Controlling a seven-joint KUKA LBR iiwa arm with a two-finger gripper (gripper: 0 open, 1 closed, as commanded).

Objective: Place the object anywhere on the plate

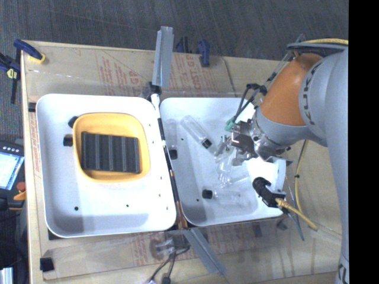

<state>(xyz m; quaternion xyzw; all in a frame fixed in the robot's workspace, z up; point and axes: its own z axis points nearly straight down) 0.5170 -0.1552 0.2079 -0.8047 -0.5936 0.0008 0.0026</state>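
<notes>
a: gripper (232,152) hung over clear objects (228,179) in the right bin (189,215); grip unclear.
b: picking step, likely. next it needed a lift and carry left to the yellow plate (112,122).

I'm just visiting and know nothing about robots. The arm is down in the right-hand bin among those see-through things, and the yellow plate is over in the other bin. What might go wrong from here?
1. The clear objects under the gripper are see-through and hard to pick out against the white right bin, so a grab may miss or slip.
2. The yellow plate lies in the left bin; carrying anything across the divider may drop it.
</notes>
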